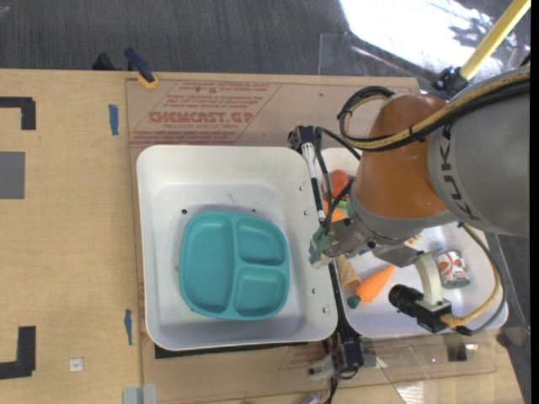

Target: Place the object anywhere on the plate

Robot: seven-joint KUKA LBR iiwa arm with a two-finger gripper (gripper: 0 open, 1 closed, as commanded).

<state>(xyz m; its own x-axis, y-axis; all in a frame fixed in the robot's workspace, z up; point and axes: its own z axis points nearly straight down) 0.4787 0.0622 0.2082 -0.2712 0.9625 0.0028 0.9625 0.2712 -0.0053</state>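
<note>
Orange carrot (376, 283) just right of jaws (322, 248) | jaws' state: cannot tell

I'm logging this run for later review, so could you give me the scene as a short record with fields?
plate: teal plastic divided plate, three compartments, nothing on it
plate location: left white bin
arm: grey arm with orange band, over the right white bin
end effector: low over the right bin's left side
objects in right bin: orange toy carrot, small printed can
task status: not yet done
</note>
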